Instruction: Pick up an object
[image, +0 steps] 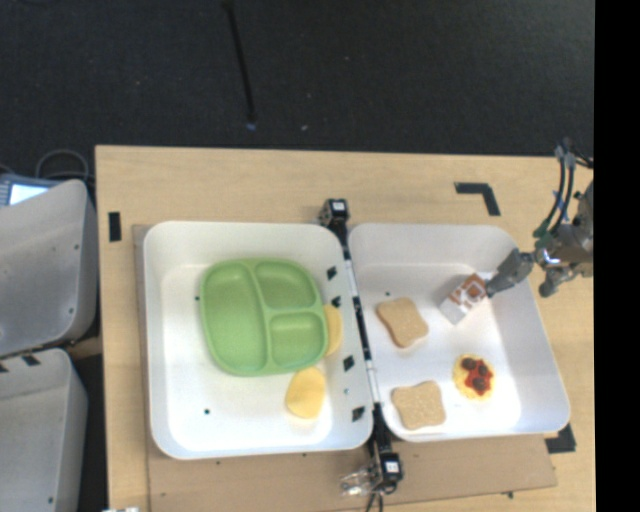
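Camera view: gripper (556, 266) at right bin (520, 400) far edge, finger state impossible to tell, nothing visibly held. Small grey-brown block (464, 296) just left of it, near one finger. Bread slices (402, 322) further left. Risk: nudging block sideways instead of straddling it.

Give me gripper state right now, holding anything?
Gripper: at the right bin's right edge; open or shut cannot be told from this view. Nothing visibly held; the small box lies just left of it.
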